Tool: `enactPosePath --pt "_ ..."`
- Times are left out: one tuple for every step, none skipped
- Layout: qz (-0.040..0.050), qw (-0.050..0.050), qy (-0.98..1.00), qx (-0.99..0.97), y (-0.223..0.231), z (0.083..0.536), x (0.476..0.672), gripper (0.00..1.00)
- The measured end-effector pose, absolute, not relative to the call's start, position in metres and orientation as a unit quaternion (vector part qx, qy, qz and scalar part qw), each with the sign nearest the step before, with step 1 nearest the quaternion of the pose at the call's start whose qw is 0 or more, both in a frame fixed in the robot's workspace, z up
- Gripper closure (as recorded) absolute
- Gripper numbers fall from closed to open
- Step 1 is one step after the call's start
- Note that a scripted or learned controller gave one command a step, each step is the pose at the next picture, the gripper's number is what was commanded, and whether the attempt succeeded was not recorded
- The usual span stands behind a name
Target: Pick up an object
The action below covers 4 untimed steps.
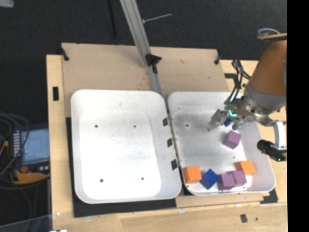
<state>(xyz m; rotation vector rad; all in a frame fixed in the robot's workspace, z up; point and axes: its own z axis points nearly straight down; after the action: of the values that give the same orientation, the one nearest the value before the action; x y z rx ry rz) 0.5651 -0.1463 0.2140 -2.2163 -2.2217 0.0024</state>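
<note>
My gripper [225, 123] hangs over the upper right part of the right bin [193, 105]. A small blue block [228, 122] shows between its fingers, and the gripper is shut on it. Just below the gripper a purple block [232, 139] lies tilted on the bin floor. Along the bin's front edge sit an orange block [192, 174], a blue block [209, 178], two purple blocks [226, 181] [239, 178] and another orange block [247, 166].
The left bin [120, 144] lies beside the right one, with small clips along the shared wall [170, 141]. A slanted metal pole [137, 28] rises behind the bins. A handheld pendant [31, 151] with cables lies off the bench at the left.
</note>
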Motion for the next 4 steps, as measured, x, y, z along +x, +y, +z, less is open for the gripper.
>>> enactPosePath --pt "-0.0008 0.000 -0.708 -0.707 -0.146 0.216 0.566 0.00" --pt "0.0023 0.002 -0.707 -0.708 -0.146 0.153 0.563 0.00" --pt "0.0020 0.001 -0.706 -0.708 -0.147 0.100 0.562 0.00" --pt "-0.0016 -0.001 -0.704 -0.711 -0.147 0.115 0.565 1.00"
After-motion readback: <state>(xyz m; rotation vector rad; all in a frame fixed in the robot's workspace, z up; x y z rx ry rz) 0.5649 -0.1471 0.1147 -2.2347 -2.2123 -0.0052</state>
